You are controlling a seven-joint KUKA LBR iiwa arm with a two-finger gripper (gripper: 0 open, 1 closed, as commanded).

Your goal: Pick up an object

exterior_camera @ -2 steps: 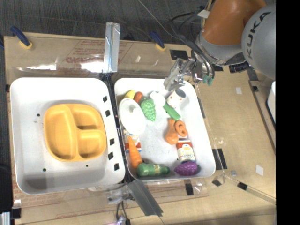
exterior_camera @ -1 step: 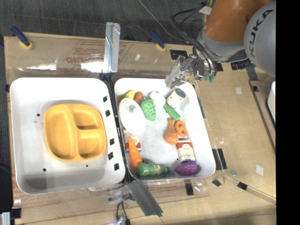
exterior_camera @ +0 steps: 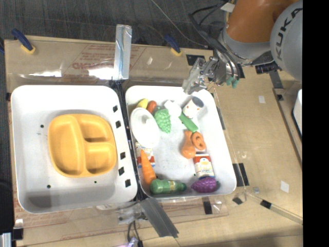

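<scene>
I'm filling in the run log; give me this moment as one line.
pincer: over right bin's far rim | nearest: white cup | held: nothing seen | left bin: yellow tray

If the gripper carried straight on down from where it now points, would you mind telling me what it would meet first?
Probably the white cup, lying just below the gripper at the right bin's far edge. Depth is unclear from this slanted view, so it might meet the bin's rim instead.

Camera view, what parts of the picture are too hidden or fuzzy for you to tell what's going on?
- Metal two-finger gripper, at the right bin's top edge: blurred; grip unreadable.
- Small bottle with orange label: print too small to read.
- Small white cup: contents too small to tell.
- Grey arm with orange band: cut off by the top edge.
</scene>
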